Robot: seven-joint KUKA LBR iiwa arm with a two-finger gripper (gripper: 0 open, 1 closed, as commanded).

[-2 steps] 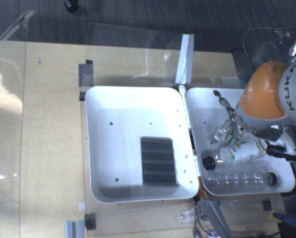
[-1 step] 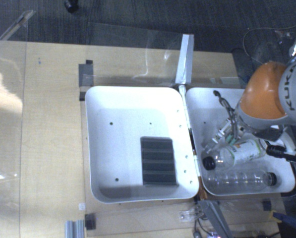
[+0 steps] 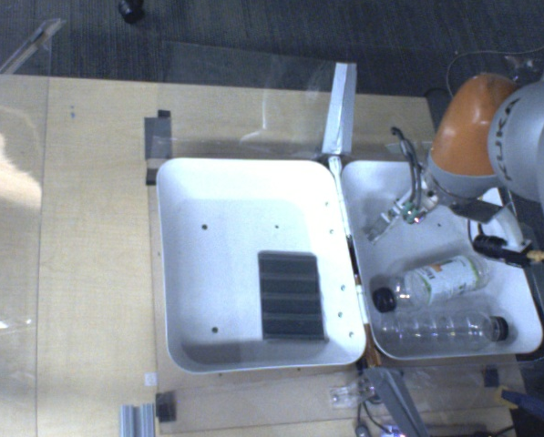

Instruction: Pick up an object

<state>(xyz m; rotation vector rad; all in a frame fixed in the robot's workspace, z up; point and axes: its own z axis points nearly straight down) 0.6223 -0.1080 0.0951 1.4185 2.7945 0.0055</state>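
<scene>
The wooden bench [image 3: 71, 271] is the biggest thing here, pale and smooth, with a sheet of clear plastic glinting across its left part. On it sit two shallow white bins side by side, both of glossy moulded plastic with rounded corners. The left bin [image 3: 208, 244] is the wider one and holds a dark rectangular ribbed block [image 3: 290, 295], matte, with four raised bars across it, lying flat near the bin's front right corner. The right bin [image 3: 381, 180] is partly covered by the arm [image 3: 518, 126], a smooth grey shell with a shiny orange band above the wrist, reaching in from the right. Along the front wall of the right bin lies a clear plastic bottle [image 3: 440, 330] on its side, ridged and see-through, its dark cap pointing right. Just behind it, almost touching, lies a smaller clear bottle [image 3: 436, 282] with a pale label and a black cap pointing left; the label's print is too small to read. The gripper [image 3: 401, 215] hangs low over the back of the right bin, apart from both bottles, thin and metallic; whether it is spread or pressed together I cannot tell.
</scene>
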